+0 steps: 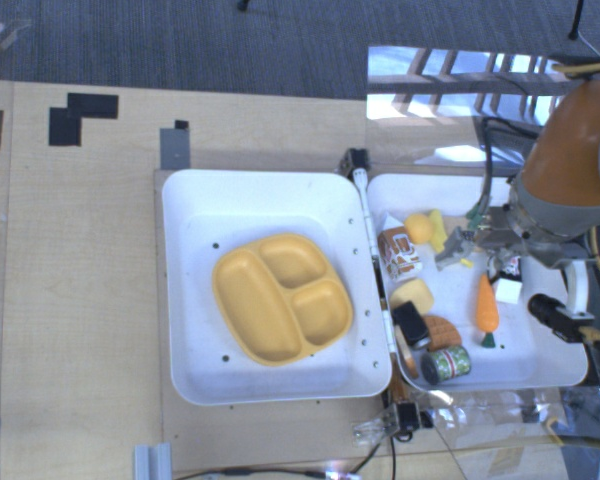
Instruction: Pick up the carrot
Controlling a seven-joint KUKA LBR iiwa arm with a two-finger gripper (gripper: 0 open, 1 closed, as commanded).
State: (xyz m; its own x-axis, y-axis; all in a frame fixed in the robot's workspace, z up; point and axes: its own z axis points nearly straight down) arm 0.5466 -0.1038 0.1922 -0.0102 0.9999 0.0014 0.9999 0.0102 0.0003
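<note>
- The right bin [570, 368] serves as the landmark; the carrot [488, 306] lies inside it, in its middle part toward the right side, its orange body pointing up the view and its green end toward the bin's near wall.
- The gripper [477, 248] hangs over the same bin, just above the carrot's upper end and a little to its left; nothing shows between it and the carrot, and whether it is spread or pressed together cannot be told from this slant.
- The arm [575, 158], grey with its orange band, reaches over the bin's right and far side.
- Along the bin's left wall sit a brown-and-white packet [400, 253], a yellow piece [425, 230] just beyond it, a pale yellow block [411, 293], a black item [412, 323] and a brown round thing [440, 330].
- A dark green can [446, 364] lies on its side at the bin's near left corner.
- Left of that bin, touching it, stands the left bin [195, 348], holding a yellow divided tray [280, 296].
</note>
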